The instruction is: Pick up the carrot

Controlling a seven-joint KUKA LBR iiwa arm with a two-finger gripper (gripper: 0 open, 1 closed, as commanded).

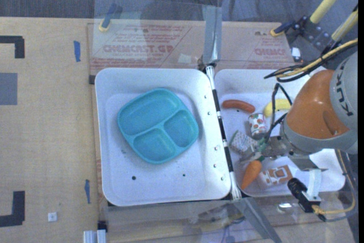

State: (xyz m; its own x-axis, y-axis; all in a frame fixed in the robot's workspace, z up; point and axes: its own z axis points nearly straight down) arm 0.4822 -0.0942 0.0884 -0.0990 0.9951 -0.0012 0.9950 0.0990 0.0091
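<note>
Claw (266, 149) low inside the right bin (227, 83), just above the carrot (251, 173); whether it stands open or closed, and whether it touches the carrot, cannot be told, since the grey arm with its orange band (313, 114) covers much of it. Carrot lying near the front left corner of the right bin, beside a small red-and-white packet (276, 175). Toward the bin's back edge: a sausage (238, 104) and a banana (277, 106), the latter partly hidden by cables. A crumpled grey item (242, 142) and a small patterned object (257, 123) are hard to identify. Left bin (108, 122) holds a teal divided plate (158, 125).
</note>
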